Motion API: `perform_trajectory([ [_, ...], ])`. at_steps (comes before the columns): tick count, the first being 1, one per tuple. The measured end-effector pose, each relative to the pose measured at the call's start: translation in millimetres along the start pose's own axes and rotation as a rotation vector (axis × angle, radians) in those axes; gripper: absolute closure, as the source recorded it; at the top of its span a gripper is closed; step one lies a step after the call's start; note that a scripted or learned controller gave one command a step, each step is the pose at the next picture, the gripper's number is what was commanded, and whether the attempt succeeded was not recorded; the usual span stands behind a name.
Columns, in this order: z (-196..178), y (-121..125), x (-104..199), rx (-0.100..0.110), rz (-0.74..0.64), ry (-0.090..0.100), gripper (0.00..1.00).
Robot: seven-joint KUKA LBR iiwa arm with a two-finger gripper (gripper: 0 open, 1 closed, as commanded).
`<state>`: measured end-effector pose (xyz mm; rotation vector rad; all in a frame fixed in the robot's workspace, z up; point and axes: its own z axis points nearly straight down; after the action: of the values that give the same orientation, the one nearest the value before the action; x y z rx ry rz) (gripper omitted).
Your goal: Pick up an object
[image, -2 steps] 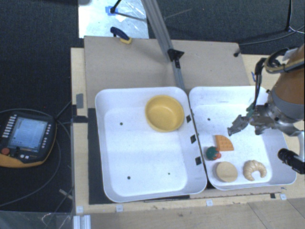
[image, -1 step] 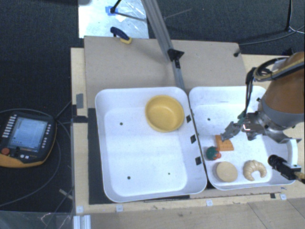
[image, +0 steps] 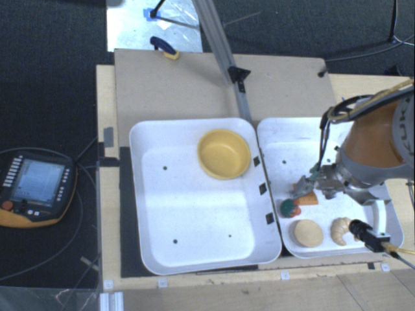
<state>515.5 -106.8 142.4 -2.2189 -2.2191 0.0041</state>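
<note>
- The claw (image: 305, 188) hangs low in the right bin (image: 275, 135), near its front half, right by a small orange piece (image: 308, 199) and a green piece with a red tip (image: 288, 207). Whether it is released or clenched I cannot tell; the wrist hides too much.
- Candidate things to pick are all at the front edge of the right bin: the orange and green pieces, a round pale bun-like item (image: 306, 232), and a croissant-shaped one (image: 340, 230) at the front right corner.
- Risk: the orange and green pieces lie almost touching, so a descent between them could nudge one away or pinch both badly.
- Risk: they seem small and flat, so the grip may close over them and come up with nothing.
- Risk: the bun and croissant lie near the bin's front wall, which leaves little room for a clean approach.
- The left bin (image: 149, 173) carries a yellow bowl (image: 224, 153) near its back right corner, well apart from the arm.
- Both bins rest on a tan table (image: 168, 86); dark carpet surrounds it, with a teach pendant (image: 35, 186) on the floor off the left edge and a tripod leg (image: 217, 34) crossing the back.
</note>
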Motion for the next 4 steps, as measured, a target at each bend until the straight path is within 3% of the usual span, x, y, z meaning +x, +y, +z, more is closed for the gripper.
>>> perform_trajectory([
  [1, -13, 1, 0, -0.006, 0.0, -0.001, 1.0],
  [2, -74, 4, 5, -0.009, -0.001, -0.001, 1.0],
  [3, -79, 5, 5, -0.005, 0.0, -0.001, 1.0],
  [4, -71, 30, 50, -0.005, -0.005, 0.0, 1.0],
])
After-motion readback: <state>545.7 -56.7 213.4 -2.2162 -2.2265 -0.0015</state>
